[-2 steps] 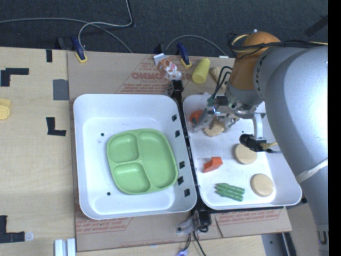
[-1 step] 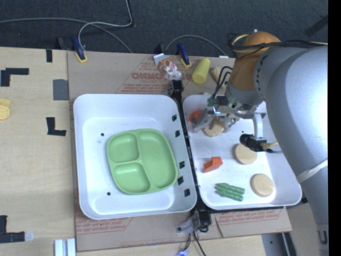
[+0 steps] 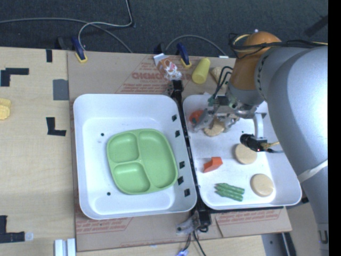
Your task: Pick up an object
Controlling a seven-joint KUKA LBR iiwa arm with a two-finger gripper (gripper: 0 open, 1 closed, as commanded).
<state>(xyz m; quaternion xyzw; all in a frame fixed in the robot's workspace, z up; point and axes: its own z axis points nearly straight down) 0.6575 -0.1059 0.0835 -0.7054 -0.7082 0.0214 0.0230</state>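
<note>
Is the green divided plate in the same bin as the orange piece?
No: the green divided plate lies in the left bin, while the orange piece lies in the right bin.

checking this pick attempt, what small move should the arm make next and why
Probably a short, slow lift straight up. The gripper is down in the right bin, on top of a tan piece with an orange piece beside it. A small lift would show whether anything comes up, which can't be judged yet.
</note>
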